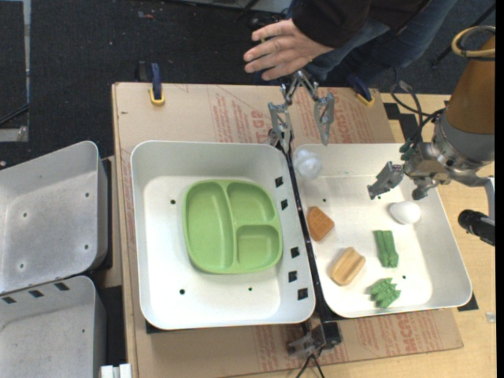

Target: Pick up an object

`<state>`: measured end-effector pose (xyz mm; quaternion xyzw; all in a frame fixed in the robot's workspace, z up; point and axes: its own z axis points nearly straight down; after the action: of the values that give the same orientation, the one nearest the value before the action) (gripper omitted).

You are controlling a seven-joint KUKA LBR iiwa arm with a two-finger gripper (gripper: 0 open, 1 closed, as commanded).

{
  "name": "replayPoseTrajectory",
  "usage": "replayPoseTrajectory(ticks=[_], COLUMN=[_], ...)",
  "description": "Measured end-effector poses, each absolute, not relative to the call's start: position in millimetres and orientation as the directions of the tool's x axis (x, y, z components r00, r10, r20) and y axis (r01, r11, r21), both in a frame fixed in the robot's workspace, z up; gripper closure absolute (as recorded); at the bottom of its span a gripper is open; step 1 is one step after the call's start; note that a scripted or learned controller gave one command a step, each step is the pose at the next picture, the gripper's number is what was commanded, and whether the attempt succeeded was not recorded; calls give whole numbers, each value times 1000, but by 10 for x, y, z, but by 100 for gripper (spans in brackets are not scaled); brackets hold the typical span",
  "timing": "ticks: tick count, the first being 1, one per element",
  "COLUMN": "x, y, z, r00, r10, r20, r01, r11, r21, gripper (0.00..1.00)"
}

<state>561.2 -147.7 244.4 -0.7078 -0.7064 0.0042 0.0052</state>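
Now the gripper (pixel 402 181) hangs over the right bin (pixel 449 235), fingers spread and holding nothing, just beside a white egg (pixel 405 212). Nearer lie a green bar (pixel 385 247), a green sprig (pixel 383 291), and to the left two tan pieces (pixel 347 265). The left bin (pixel 150 211) holds a green tray (pixel 233 226).

Dark speckled floor (pixel 71 46) around a cardboard-topped bench (pixel 205 109), evenly lit.

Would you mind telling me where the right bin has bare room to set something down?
Right bin: bare floor at its far left, between the clear ball and gripper. The near half is crowded: waffle, bread, green pieces, egg.
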Motion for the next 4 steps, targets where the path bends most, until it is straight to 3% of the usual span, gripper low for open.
replayPoseTrajectory(ticks=[1, 3, 4], x=[5634, 5507, 5526], y=[-1471, -1506, -1509], z=[2521, 1372, 935], r00=[-1, 2, 1], r10=[1000, 1000, 1000], r20=[0, 1, -3], r01=[1000, 1000, 1000], r11=[1, -2, -1], r21=[-1, -3, 6], gripper=[0, 0, 0])
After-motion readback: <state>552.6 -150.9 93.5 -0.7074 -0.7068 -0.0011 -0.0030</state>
